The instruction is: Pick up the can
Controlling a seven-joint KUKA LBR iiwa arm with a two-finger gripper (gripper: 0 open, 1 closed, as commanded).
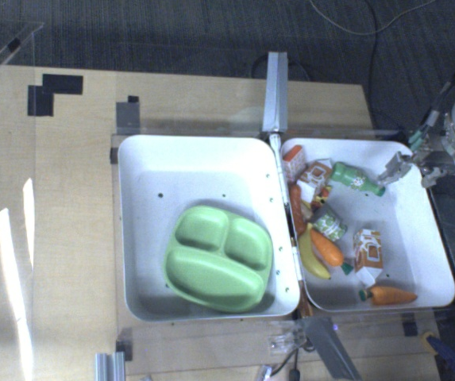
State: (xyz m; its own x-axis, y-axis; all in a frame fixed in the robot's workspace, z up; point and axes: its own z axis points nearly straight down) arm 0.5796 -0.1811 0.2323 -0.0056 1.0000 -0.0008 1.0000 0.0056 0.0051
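The can (330, 225) is small, with a green label and a silvery end. It lies tilted in the middle of the right bin (441, 260), pressed between a carrot (326, 250) and some cartons. My gripper (412, 171) hovers over the bin's far right corner, up and to the right of the can and well apart from it. Its two grey fingers stand spread, with nothing between them. The left fingertip (392, 169) is close to the end of a green bottle (355, 179).
The right bin also holds small cartons (368, 249), a banana (313, 262), a second carrot (390, 295) at the front and a red pack (293, 159) by the divider. A green divided plate (221, 257) lies in the left bin (140, 213).
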